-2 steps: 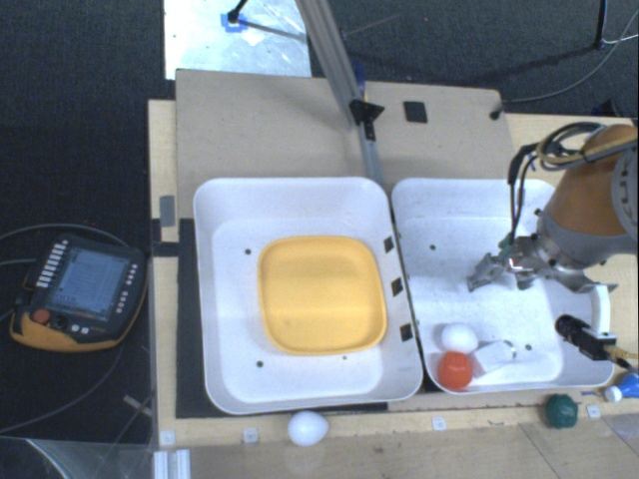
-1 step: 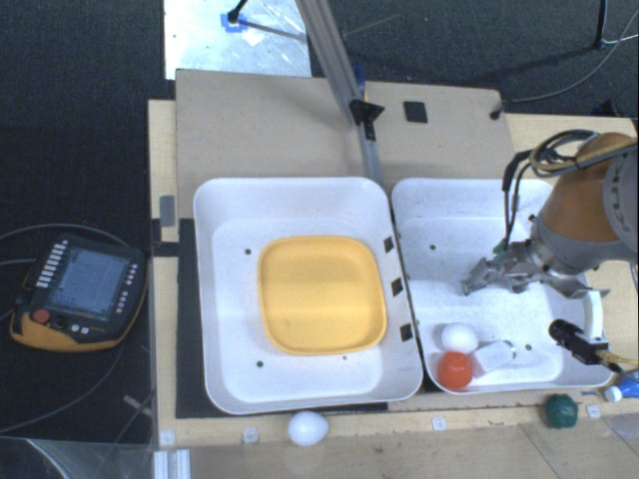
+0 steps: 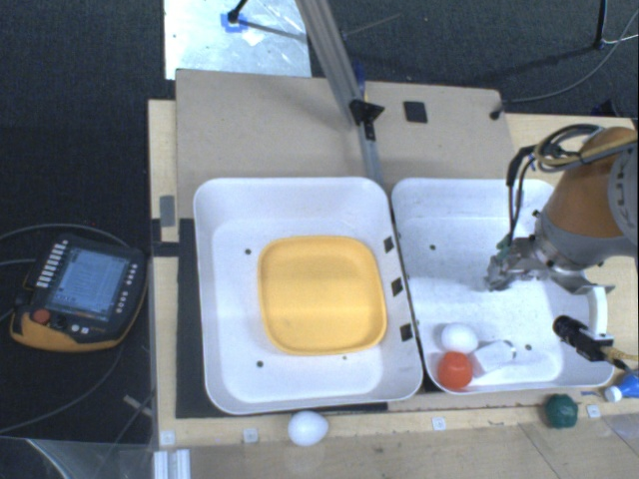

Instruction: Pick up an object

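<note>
A yellow square plate lies in the left bin. In the right bin, near its front edge, rest a white ball, a red-orange ball and a pale whitish object. My gripper hangs low over the right bin's middle right, up and to the right of the balls, apart from them. Nothing shows between its fingers.
A white egg-shaped object and a dark green ball lie on the bench in front of the bins. A teach pendant sits at the left. A slanted metal pole rises behind the bins.
</note>
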Controlling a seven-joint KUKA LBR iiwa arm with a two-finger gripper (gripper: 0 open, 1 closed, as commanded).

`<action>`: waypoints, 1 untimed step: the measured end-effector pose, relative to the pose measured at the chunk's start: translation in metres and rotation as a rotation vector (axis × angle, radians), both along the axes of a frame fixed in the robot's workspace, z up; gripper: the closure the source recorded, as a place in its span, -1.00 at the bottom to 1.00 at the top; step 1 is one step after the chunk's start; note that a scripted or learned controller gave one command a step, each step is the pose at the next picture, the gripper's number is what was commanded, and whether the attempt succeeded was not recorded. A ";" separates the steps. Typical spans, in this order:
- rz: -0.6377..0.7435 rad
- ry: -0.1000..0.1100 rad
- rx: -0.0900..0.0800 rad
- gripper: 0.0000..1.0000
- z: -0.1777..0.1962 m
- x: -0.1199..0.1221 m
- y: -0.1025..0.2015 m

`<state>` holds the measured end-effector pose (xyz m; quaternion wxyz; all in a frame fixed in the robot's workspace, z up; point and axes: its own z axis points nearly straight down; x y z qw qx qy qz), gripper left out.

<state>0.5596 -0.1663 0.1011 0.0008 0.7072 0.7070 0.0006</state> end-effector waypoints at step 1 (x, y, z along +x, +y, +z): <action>0.000 -0.001 0.000 1.00 0.043 -0.004 -0.002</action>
